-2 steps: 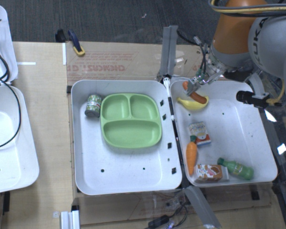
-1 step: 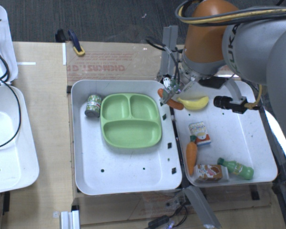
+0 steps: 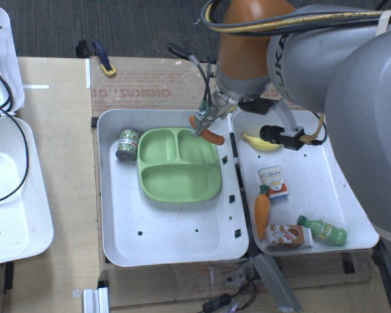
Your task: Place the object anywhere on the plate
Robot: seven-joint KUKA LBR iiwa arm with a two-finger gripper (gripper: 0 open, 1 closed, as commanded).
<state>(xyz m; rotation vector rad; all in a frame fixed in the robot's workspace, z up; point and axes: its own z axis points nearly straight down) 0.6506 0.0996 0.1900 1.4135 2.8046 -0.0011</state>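
Camera view, left bin point(image 3: 111, 240) carrying green plate point(image 3: 179, 168) and can point(image 3: 126, 143), gripper point(image 3: 205, 124) over plate's far right corner, fingers closed on sausage point(image 3: 210, 135), right bin point(image 3: 339, 175) with banana point(image 3: 260, 143), carrot point(image 3: 261, 215)

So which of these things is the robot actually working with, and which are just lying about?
Part of the job:
gripper
small orange-red sausage-like object at its tip
green plate

Just lying about:
can
banana
small carton
carrot
snack packet
green bottle

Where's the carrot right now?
The carrot lies in the right bin, against its left wall, just below the small carton and above the snack packet.
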